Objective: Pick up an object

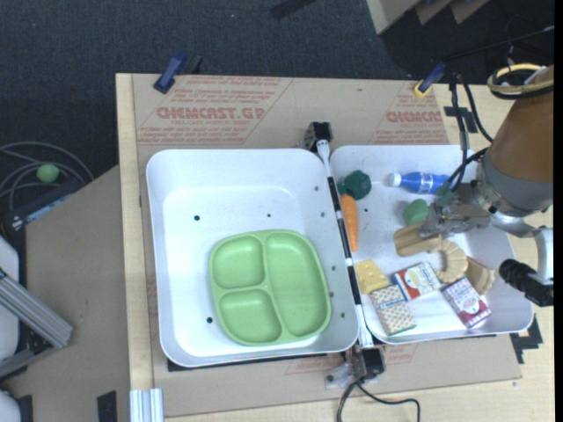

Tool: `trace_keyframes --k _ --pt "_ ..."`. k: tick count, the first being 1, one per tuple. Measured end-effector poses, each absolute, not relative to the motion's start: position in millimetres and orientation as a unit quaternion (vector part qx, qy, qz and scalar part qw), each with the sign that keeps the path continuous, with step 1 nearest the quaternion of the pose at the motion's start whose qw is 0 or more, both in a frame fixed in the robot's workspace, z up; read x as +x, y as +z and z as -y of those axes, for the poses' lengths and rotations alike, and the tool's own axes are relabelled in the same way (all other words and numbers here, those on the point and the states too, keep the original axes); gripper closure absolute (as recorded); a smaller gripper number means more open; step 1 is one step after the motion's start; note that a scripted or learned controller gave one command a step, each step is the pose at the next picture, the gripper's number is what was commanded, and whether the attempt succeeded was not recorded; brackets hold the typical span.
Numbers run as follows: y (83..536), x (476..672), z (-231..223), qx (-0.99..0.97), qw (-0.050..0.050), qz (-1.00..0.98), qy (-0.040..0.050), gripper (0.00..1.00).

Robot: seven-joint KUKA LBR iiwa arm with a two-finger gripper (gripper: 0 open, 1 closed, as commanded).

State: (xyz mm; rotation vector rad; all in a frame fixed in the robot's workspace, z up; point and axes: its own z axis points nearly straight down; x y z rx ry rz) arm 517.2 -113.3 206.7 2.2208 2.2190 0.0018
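Grey pincer [442, 221] hangs low in the right bin [378, 161] above a tan block [410, 239]; its grip state is unclear.

The green tray [268, 286] looks like smooth matt plastic. The white bin [176, 200] holding it is glossy plastic. Beneath lies brown printed cardboard [220, 112].

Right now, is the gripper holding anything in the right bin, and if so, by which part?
It cannot be told. The gripper is low in the right bin, over the tan wooden piece, but its grip isn't clear.
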Motion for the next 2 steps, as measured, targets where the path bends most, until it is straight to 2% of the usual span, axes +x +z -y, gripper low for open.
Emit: trace_keyframes --k 1,2 --pt "209.4 588.7 140.5 0.707 0.001 -0.707 0.0001 1.00" --pt "236.9 585.6 102.0 0.707 0.001 -0.708 0.0007 1.00"
